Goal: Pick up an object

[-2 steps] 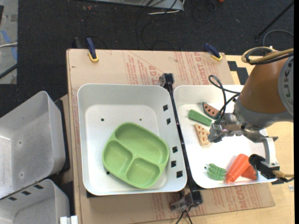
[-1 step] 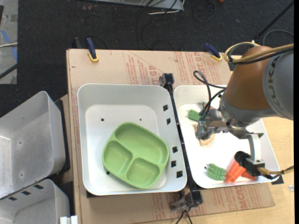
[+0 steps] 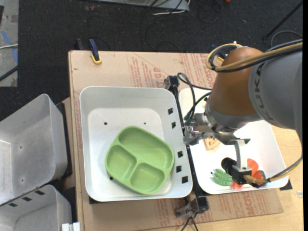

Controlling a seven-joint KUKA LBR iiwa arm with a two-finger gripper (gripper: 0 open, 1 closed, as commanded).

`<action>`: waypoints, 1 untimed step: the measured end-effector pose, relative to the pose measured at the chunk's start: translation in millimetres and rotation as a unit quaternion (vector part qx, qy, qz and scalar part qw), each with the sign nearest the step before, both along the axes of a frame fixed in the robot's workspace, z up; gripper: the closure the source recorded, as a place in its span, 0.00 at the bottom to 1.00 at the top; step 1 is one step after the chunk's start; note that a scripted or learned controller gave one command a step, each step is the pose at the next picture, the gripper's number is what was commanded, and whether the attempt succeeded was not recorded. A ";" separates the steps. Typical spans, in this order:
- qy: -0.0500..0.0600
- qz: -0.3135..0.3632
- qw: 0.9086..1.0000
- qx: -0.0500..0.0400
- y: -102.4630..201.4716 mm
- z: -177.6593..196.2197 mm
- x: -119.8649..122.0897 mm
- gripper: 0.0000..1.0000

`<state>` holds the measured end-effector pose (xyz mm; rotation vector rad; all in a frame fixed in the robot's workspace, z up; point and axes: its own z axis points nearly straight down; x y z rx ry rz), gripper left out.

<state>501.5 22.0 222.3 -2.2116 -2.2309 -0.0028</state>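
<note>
Hanging over the left side of the right bin [image 3: 262, 138], the gripper [image 3: 196, 132] sits under the arm's bulky wrist, and whether it is apart or together cannot be told. Nearest to it lies a small tan piece [image 3: 210, 143], which looks light and rigid; a pinch across its narrow width would probably serve. Nearer the bin's front edge lie a green ridged toy [image 3: 221, 177] and some orange pieces [image 3: 253, 170], likely light plastic, small enough to slip or scoot when nudged. A green divided plate [image 3: 139, 160] rests tilted in the left bin [image 3: 84, 129]; stiff and smooth, it would likely be taken only at its rim. Both bins stand on a tan board bench [image 3: 125, 66] bearing a clamp [image 3: 95, 51], above dark floor strewn with cables.
</note>
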 end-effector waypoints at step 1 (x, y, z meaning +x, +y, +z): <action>0.000 0.000 1.000 0.000 47.7 10.7 7.5 1.00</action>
